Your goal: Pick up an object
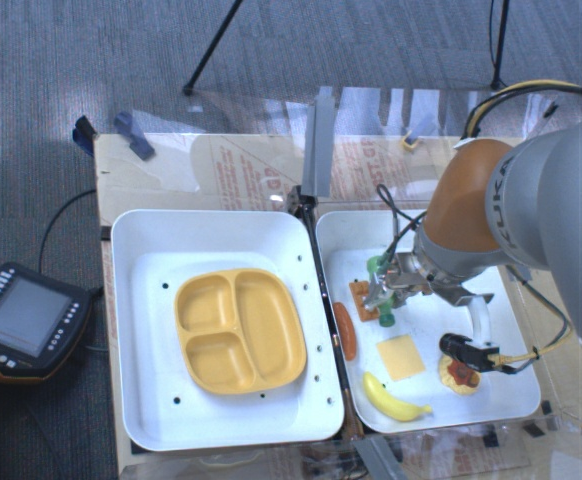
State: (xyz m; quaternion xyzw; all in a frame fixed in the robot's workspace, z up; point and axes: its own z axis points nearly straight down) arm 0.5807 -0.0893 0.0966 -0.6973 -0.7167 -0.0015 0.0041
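Orange block (359, 298): down in the bin on the view's right (519, 368), upper-left part of the floor, close to the wall next to the other bin. Lying flat, looks like. Right up against the gripper (382, 293) in this view, which hangs just over its right edge. Can't tell if actually touching. Can't tell either whether the claw is released or clenched, too small and cluttered there, with some green bits mixed in that could be part of the tool or a separate toy. Nothing clearly gripped.

Same bin, rest of the stuff:
- red sausage (346, 330) just below the block, running along the left wall
- yellow cheese slice (401, 356) in the middle, flat
- banana (393, 398) near the front edge, below the cheese
- little round thing with red on top (459, 376) over to the right, a black part with a cable just above it

Other bin (141, 268): 1 yellow tray (239, 330) with 3 compartments, sat roughly in the middle, a bit skewed.

Grey arm with the orange band (476, 203) reaching in from the right, over the top-right of the bin. Pendant with a screen (23, 318) on the floor off to the left.
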